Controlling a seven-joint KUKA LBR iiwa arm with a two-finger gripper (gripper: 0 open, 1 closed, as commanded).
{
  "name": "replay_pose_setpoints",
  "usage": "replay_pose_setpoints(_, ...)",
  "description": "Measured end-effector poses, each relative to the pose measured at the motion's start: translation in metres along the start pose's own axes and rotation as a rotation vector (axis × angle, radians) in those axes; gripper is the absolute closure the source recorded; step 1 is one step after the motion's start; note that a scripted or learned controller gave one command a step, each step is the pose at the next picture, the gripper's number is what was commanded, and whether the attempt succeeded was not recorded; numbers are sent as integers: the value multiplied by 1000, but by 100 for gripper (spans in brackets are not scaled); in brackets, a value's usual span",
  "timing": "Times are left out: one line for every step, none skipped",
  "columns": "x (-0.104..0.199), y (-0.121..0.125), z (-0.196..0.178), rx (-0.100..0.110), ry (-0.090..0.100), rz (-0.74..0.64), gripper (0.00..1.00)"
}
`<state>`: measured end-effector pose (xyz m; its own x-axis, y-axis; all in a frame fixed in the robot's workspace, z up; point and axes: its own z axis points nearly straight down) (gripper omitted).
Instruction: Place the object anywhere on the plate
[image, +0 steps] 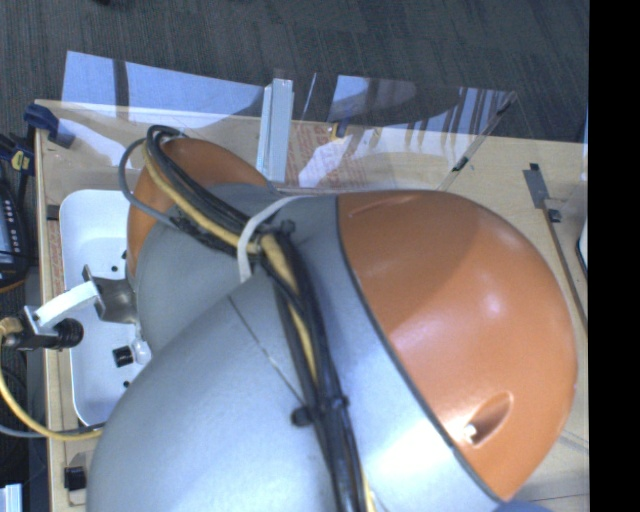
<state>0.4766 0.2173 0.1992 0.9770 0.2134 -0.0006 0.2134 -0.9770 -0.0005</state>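
Note:
My grey and orange arm (330, 330) lies across most of the camera view and covers both bins. A strip of the left white bin (85, 225) shows at the left edge. Over that strip I see a metal bracket with a white part (95, 300) at the wrist end of the arm. A bundle of black and yellow cables (250, 240) runs along the arm, tied with a white strap. The arm hides the plate and the object.
A clear plastic screen (400, 120) stands along the far edge of the wooden bench (560, 200). A yellow cable (30, 420) and black fittings hang at the left edge. Dark carpet lies beyond the bench.

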Motion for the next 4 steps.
replay_pose_setpoints(-9,32,56,4,-8,-331,100)
replay_pose_setpoints(-3,16,-26,-1,1,8,100)
replay_pose_setpoints(-3,16,-26,-1,2,8,0)
replay_pose_setpoints(-2,16,-36,-4,3,0,100)
